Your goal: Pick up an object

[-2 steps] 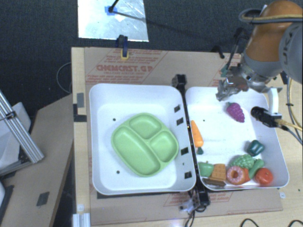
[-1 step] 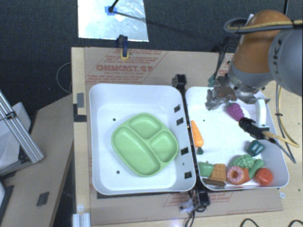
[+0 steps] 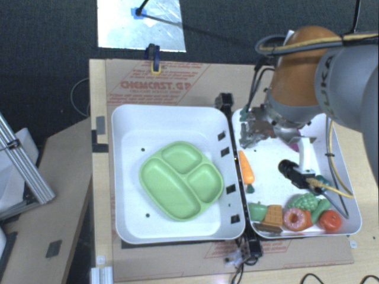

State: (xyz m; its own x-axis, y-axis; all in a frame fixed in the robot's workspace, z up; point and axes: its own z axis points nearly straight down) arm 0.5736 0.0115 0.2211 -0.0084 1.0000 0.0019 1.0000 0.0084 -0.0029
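The end effector [image 3: 253, 132] is hanging over the upper left corner of the right bin [image 3: 349, 209], and whether it is released or clenched I cannot tell, since it is blurring into a grey tangle under the wrist. The nearest thing, the carrot [image 3: 246, 169], is lying just below it toward the camera, against the bin's left wall, long axis running up and down the view. The other toys are sitting farther off along the bottom edge: a donut [image 3: 294, 219], a tomato [image 3: 330, 220], something green [image 3: 307, 202]. The arm is hiding the bin's upper right part.
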